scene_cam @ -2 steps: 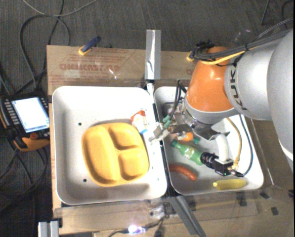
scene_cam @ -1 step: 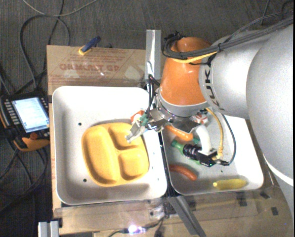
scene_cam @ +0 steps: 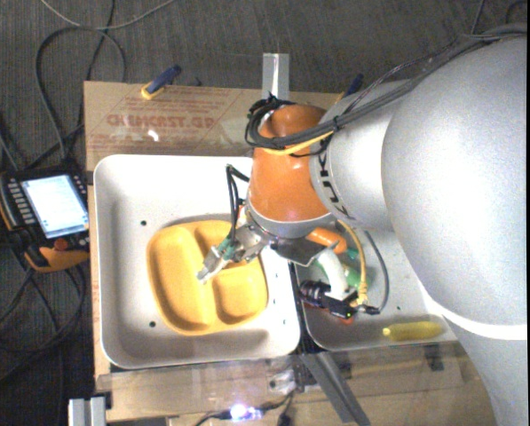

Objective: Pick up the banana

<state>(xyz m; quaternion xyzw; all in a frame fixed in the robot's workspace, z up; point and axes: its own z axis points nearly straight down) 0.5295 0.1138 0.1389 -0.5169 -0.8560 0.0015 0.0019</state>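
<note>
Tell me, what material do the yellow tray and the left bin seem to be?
Tray: probably moulded plastic, matt yellow, with rounded rims and two soft compartments. Left bin: likely plastic too, white and slightly glossy, with rounded corners.

The setting is a robotics laboratory or test cell, not a domestic space. A large grey industrial arm with an orange band (scene_cam: 287, 180) reaches over a bench bearing two shallow white plastic bins (scene_cam: 114, 238). The bench top is a brown cardboard-coloured board with faded red lettering (scene_cam: 158, 122), held at its edge by a blue and yellow clamp (scene_cam: 161, 81). Black cables (scene_cam: 65, 25) trail loosely across dark grey carpet (scene_cam: 353, 16). A handheld control pendant with a lit screen and orange casing (scene_cam: 47, 211) rests on the floor beside the bench.
</note>
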